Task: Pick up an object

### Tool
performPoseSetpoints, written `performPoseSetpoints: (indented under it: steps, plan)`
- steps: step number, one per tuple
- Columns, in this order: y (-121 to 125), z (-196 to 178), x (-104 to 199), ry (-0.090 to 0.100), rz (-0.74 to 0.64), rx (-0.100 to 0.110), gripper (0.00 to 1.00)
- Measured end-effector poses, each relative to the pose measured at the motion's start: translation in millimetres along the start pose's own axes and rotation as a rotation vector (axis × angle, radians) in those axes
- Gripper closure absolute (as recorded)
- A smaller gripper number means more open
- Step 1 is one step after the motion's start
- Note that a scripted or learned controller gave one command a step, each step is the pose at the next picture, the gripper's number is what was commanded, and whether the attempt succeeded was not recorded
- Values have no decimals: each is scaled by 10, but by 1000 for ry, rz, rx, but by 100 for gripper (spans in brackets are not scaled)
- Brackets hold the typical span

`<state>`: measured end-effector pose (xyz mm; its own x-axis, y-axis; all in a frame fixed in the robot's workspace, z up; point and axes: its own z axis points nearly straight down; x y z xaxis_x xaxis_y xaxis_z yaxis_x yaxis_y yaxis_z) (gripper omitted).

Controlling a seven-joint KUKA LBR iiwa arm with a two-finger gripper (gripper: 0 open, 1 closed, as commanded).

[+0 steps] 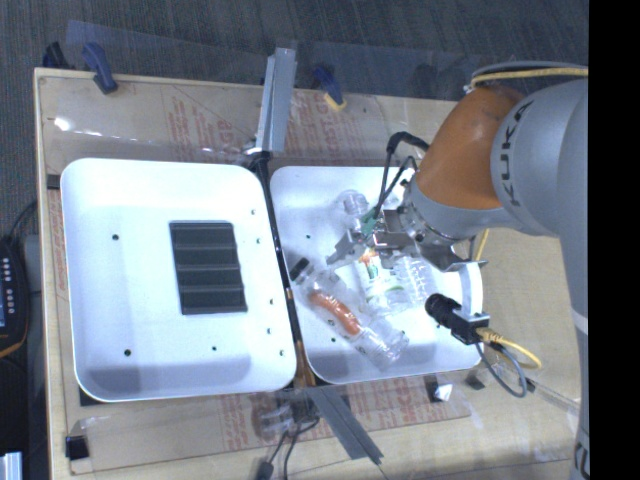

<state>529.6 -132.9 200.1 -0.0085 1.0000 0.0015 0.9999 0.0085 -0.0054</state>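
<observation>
My gripper [366, 255] hangs low over the middle of the right bin [300, 200], among a heap of small things. Just below it lie an orange, sausage-shaped piece [335, 311] and a clear plastic bottle [378, 338]. A clear rounded item [351, 205] sits above the gripper, and a small dark piece [298, 267] lies near the bin's left wall. A pale item with green and red marks [385, 286] rests under the wrist. The wrist hides whether anything is between the fingers.
The left bin [100, 268] holds a dark ribbed rectangular block [208, 266] near its middle. A metal divider bar [274, 98] rises between the bins at the back. Blue clamps [100, 68] sit on the bench's far edge.
</observation>
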Motion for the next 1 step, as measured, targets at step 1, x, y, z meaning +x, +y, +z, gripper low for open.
performPoseSetpoints:
  steps: [1]
  plan:
    - [-149,-405,202,-2,215,-5,0]
